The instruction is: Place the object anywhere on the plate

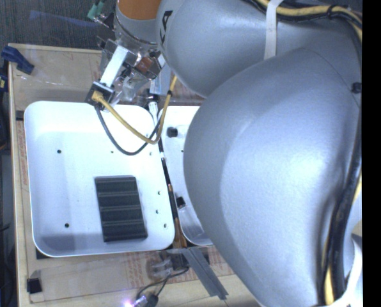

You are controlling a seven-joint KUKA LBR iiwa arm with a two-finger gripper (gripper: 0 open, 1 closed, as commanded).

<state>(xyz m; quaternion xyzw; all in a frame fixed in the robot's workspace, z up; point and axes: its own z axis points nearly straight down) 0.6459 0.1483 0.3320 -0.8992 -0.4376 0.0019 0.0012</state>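
The ribbed block (120, 208) is black, the bins (56, 184) white, the arm (273, 139) grey and orange.

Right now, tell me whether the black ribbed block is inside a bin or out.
Inside. The black ribbed block lies flat on the floor of the view's left bin, within its walls.

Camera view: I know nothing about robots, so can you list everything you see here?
Slab: 1, black, ribbed, lying in the left bin, near side.
Left bin: 1, white, on the bench.
Right bin: 1, white, beside it, mostly behind the arm.
Bench: 1, pale wood, under both bins.
Clamp: 1, blue, bench's far left corner.
Arm: 1, grey with an orange band, reaching in from the right.
Gripper: 1, metal, over the left bin's far edge.
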